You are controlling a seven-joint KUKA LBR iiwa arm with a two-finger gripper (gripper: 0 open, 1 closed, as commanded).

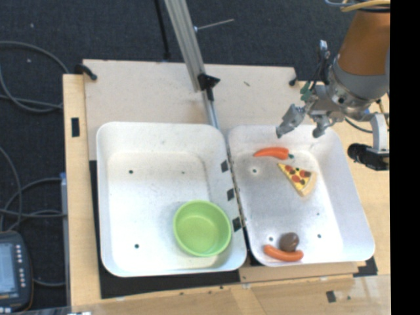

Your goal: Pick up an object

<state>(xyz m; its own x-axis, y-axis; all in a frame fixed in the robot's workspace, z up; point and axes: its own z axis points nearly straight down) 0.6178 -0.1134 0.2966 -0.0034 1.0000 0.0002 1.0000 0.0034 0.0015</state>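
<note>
In the right bin lie an orange-red chili pepper, a pizza slice, a brown round lump and an orange sausage at the front edge. My gripper hangs above the bin's far rim, a little behind and to the right of the pepper. Its two grey fingers are spread apart with nothing between them.
The left bin holds a green bowl near its front right corner. A slanted aluminium post rises behind the two bins. Cables lie on the dark floor at left.
</note>
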